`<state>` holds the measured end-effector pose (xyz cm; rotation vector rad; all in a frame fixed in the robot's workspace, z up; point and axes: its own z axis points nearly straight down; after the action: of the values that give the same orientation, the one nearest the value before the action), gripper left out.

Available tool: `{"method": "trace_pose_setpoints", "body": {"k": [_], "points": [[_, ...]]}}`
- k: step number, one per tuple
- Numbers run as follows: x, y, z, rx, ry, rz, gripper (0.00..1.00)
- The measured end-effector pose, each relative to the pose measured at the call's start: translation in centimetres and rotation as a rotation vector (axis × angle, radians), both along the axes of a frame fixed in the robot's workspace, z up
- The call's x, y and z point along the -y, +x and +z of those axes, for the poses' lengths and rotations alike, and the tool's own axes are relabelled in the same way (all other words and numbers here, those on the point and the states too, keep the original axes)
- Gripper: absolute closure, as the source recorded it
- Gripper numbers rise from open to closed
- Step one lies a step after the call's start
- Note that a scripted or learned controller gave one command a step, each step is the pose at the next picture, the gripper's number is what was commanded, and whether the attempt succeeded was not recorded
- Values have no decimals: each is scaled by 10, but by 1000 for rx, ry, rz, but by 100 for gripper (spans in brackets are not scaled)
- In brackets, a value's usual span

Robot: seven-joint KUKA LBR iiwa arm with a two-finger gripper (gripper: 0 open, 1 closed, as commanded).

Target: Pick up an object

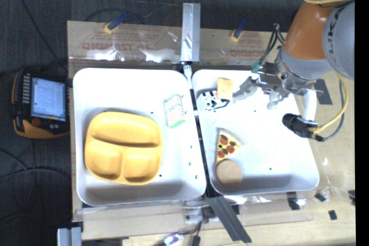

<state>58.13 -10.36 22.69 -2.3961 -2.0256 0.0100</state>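
Note:
My gripper (259, 94) hangs over the upper middle of the right bin (300, 176), open, with nothing between its fingers. Just left of it lie a small beige block (224, 88) and a black-and-white item (208, 102) near the bin's upper left corner. A toy pizza slice (227, 145) and a round tan disc (229, 171) lie lower left in the same bin, well apart from the gripper. In the left bin (81, 80) sit a large yellow divided dish (123, 146) and a small green-and-white packet (174, 110).
The grey and orange arm (314, 37) comes in from the upper right. A black cable end (297, 124) hangs over the right bin's right side. A handheld screen unit (40, 103) lies left of the bench. A metal divider (198, 124) separates the bins.

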Motion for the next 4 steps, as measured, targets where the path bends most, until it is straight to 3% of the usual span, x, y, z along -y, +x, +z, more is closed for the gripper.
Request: {"method": "trace_pose_setpoints", "body": {"k": [1,2,3,4], "points": [[2,-37,29,0,1,-91,0],[1,-37,35,-6,4,-86,100],[19,-39,198,5,-3,61,100],[114,-30,206,4,-2,256,100]]}}
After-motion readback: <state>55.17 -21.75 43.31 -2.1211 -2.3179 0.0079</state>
